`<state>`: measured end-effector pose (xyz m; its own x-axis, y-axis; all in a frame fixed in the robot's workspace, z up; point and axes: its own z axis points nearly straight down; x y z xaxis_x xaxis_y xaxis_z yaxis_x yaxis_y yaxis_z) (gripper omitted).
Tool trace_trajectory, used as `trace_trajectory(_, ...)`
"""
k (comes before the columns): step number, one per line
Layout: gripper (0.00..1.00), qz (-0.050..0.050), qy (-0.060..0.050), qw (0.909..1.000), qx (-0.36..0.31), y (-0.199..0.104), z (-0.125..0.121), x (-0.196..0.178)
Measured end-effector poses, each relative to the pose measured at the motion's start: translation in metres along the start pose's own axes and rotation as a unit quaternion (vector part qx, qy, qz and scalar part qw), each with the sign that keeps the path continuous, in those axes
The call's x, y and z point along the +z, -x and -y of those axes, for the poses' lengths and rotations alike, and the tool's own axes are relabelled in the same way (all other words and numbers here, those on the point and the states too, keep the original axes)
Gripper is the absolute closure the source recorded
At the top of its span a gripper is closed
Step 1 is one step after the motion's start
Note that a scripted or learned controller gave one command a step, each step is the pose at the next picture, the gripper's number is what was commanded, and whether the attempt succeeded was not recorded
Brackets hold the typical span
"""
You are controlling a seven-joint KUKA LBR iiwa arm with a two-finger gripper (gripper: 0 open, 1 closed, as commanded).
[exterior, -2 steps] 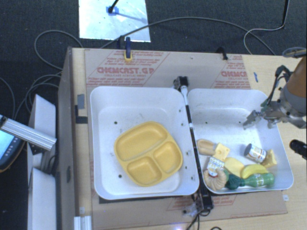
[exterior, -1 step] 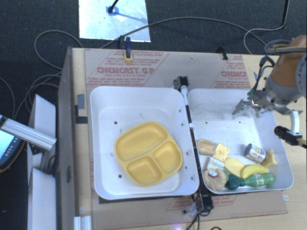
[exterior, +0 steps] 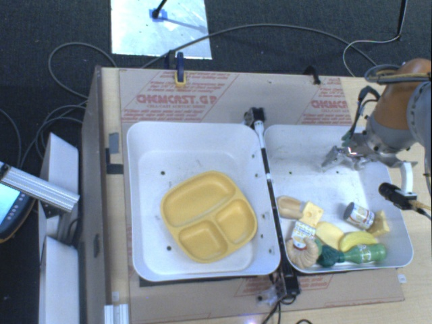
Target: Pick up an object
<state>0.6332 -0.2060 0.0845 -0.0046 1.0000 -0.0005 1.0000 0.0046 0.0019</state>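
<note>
My gripper (exterior: 345, 156) hangs over the back half of the right bin (exterior: 300, 144), its fingers spread open with nothing between them. The objects lie apart from it at the bin's front. A small can (exterior: 359, 215) is nearest, below and slightly right of the gripper. A yellow banana (exterior: 358, 239) and a green bottle (exterior: 365, 253) rest by the front rim. A cheese wedge (exterior: 312, 214), a tan roll (exterior: 289, 207) and a yellow lemon-like piece (exterior: 329, 233) sit further left. The grey arm with its orange band (exterior: 405, 103) comes in from the right.
A yellow divided plate (exterior: 209, 216) lies in the left bin (exterior: 155, 154). A black divider bar (exterior: 266, 174) runs between the bins. A black part of the arm's fitting (exterior: 398, 194) overhangs the right bin's right side. Cables trail over the dark floor behind the bench.
</note>
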Motion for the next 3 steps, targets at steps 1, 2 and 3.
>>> trace_trajectory(1, 1.0, 0.001, 0.002, 1.0, -0.001, 0.0, -0.002, -0.012)
trace_trajectory(2, 0.0, 0.001, 0.002, 1.0, -0.002, 0.0, -0.001, -0.012)
trace_trajectory(3, 0.0, 0.001, 0.001, 1.0, 0.0, 0.0, -0.014, -0.001)
